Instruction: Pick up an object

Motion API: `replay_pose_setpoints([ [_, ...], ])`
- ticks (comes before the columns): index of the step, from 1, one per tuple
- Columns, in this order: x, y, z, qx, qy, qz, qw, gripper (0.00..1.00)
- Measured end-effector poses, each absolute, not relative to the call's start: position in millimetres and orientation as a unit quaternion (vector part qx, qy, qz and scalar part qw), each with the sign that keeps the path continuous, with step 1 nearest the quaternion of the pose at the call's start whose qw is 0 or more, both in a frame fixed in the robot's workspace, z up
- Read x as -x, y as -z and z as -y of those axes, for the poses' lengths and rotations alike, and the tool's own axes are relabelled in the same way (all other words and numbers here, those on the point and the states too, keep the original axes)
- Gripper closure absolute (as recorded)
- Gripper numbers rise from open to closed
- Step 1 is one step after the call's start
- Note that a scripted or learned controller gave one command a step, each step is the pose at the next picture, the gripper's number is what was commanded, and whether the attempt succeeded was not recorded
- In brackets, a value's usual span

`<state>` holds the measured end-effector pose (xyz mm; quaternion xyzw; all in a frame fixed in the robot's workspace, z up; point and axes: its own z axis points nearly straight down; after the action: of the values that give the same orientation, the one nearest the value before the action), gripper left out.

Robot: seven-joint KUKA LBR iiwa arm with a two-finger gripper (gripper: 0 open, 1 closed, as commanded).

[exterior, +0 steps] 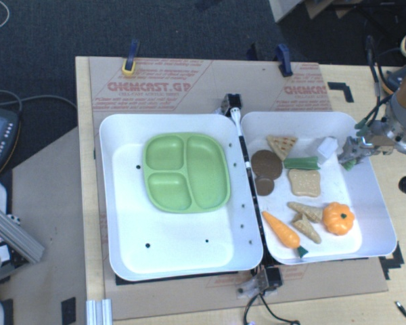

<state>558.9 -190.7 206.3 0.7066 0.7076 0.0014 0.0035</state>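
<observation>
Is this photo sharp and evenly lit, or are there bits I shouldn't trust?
Camera view: even, soft light with only faint shadows; the green plate and carrot read clearly. The white bins look bright and slightly washed out. The gripper at the right edge is soft and small, so its fingers are hard to judge.

The arm (400,107) is grey metal, with black cables trailing beside it and a greenish-tipped silver wrist.
</observation>
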Motion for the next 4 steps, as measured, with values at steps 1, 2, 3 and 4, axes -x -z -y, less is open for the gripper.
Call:
replay_pose_setpoints([
  [1,-559.9,-226,191,-0.707,-0.0009,-0.707,0.003,1.00],
  [2,-559.9,-217,134,-0.705,0.0001,-0.709,-0.002,1.00],
  [3,-571.4,-215,87,-0.705,-0.0003,-0.709,-0.001,1.00],
  [4,-563.1,-224,34,-0.705,-0.0005,-0.709,-0.002,1.00],
])
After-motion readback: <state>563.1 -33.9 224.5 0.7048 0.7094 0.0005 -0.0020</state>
